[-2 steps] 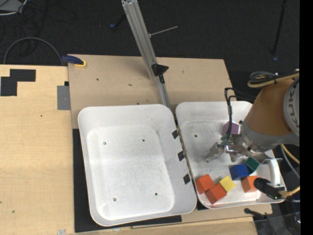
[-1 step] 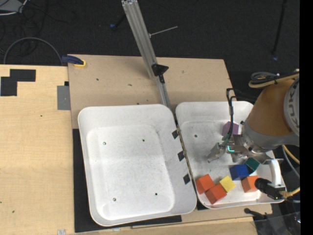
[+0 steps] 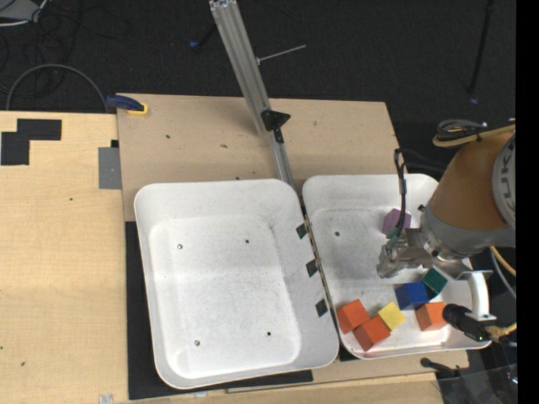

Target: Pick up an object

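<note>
Orange block (image 3: 371, 332) at right bin (image 3: 354, 200) front, long axis diagonal, end effector (image 3: 394, 257) low nearby, grip state unclear.

Matt white plastic bins (image 3: 219, 343)

Two shallow white plastic bins sit side by side on the bench: the left bin (image 3: 168, 225) and the right bin (image 3: 345, 204). A slanted aluminium rail (image 3: 248, 74) runs down toward the seam between them. All the blocks are in the right bin, bunched at its near right corner: two orange-red cubes (image 3: 362, 324) touching, a small yellow cube (image 3: 392, 316) just right of them, a blue cube (image 3: 412, 295) behind that, a green block (image 3: 435, 281) further right, an orange block (image 3: 430, 316) nearest the corner. A purple block (image 3: 396, 220) sits further back, by the two-finger gripper (image 3: 396, 259).
</note>
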